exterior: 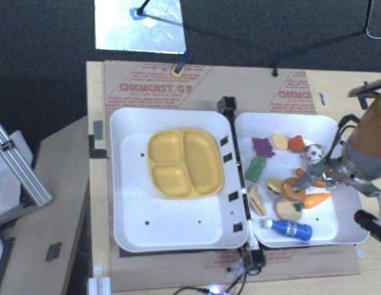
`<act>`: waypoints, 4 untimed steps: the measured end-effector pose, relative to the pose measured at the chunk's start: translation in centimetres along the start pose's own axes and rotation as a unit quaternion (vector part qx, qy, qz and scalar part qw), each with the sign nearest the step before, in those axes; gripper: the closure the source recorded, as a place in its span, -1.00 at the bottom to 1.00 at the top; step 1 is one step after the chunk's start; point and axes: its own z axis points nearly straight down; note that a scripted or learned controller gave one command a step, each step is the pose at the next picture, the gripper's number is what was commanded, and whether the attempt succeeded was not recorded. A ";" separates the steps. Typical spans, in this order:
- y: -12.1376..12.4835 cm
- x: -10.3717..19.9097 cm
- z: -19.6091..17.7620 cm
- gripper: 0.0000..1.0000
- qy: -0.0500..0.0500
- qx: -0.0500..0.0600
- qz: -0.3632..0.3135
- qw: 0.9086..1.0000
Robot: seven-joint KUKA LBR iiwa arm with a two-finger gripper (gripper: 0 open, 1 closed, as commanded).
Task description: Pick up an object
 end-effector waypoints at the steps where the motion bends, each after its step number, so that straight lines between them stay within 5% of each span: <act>1: 0.1 0.4 5.6 -1.00 0.000 -0.007 0.001 1.000; 2: 0.4 0.2 6.2 -1.00 -0.001 -0.004 0.001 1.000; 3: 0.8 0.7 4.8 1.00 0.003 -0.008 -0.001 1.000; 4: 0.6 0.5 0.5 1.00 -0.001 -0.003 -0.001 1.000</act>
